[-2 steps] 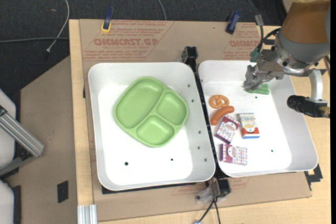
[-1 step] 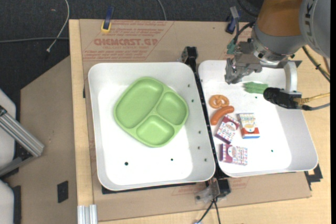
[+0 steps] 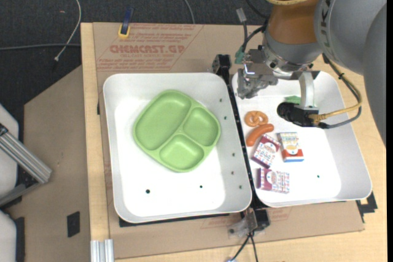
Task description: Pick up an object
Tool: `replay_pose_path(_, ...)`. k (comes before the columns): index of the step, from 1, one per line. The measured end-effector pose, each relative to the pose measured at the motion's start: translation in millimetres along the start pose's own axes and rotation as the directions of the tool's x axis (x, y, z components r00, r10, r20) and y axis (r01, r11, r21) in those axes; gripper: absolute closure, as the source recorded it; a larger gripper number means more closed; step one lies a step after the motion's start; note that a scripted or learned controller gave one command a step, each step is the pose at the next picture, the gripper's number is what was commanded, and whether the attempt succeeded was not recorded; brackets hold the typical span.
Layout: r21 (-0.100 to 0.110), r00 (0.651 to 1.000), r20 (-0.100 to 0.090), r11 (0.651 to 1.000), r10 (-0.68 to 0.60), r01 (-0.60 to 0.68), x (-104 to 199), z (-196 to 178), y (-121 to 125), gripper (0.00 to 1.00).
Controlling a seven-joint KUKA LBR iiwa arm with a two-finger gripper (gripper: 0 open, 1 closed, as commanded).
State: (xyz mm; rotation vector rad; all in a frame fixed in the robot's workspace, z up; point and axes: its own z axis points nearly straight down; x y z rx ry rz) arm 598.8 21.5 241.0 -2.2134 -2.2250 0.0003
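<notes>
So the grey two-finger gripper (image 3: pixel 250 84) hangs over the far left corner of the right white bin (image 3: pixel 344 184), and honestly I cannot tell how its jaws stand. Nothing looks picked yet. The pretzel-shaped orange toy (image 3: pixel 255 117), orange sausage toy (image 3: pixel 259 133) and three small printed packets (image 3: pixel 276 159) lie just near of it. The left white bin (image 3: pixel 123 132) holds a green divided plastic plate (image 3: pixel 177 130). The cardboard sheet (image 3: pixel 147 46) reads something like "CHEMCAST GP".
</notes>
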Motion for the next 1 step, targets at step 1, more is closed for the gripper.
replay_pose_path(1,-0.005,1.0,0.0,1.0,-0.001,0.001,52.1,-1.7,17.5,1.0)
